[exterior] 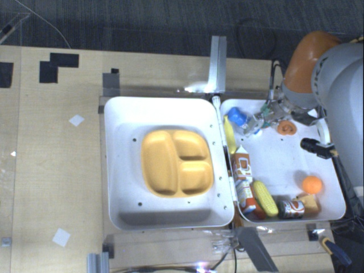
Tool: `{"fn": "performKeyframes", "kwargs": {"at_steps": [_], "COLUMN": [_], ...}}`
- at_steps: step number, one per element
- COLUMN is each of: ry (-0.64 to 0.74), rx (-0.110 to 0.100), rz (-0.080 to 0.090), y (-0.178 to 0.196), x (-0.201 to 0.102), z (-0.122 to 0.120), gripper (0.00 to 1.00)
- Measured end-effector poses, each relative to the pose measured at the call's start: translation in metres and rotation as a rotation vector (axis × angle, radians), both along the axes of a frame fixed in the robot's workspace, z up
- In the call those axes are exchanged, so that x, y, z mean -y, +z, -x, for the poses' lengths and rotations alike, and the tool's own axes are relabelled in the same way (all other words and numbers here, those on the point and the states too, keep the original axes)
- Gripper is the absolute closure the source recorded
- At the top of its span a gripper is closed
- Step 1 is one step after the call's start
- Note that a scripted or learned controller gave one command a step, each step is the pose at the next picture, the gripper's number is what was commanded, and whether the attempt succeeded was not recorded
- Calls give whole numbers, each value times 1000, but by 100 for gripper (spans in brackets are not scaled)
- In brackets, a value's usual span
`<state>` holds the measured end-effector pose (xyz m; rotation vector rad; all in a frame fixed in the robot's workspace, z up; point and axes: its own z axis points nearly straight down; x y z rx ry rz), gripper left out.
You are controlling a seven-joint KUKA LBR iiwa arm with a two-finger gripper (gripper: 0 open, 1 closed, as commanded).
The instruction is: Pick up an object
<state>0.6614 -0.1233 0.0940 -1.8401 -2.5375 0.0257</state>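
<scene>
My gripper (257,123) hangs low over the back of the right bin (335,209), reaching in from the right. Just to its left lies a blue object (236,118), close to the gripper tip; whether they touch is unclear. A small orange-brown ring (288,128) lies just right of the gripper. Along the bin's left wall are a yellow banana (228,134) and an orange-and-white box (242,167). A corn cob (264,197), a dark can (293,209), a tan block (310,201) and an orange ball (311,184) lie at the front.
The left bin (122,209) holds a yellow divided tray (176,162) in its middle. A metal post (218,67) stands behind the wall between the bins. The middle of the right bin's floor is bare white.
</scene>
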Motion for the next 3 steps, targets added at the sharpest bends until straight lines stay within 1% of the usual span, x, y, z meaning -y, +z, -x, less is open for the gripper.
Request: {"fn": "performKeyframes", "kwargs": {"at_steps": [1, 2, 3], "ry": [100, 144, 32], "rx": [23, 28, 19], "rz": [-8, -7, -7], "y": [10, 70, 28], "x": [7, 19, 81], "z": [31, 43, 17], "gripper": [0, 0, 0]}}
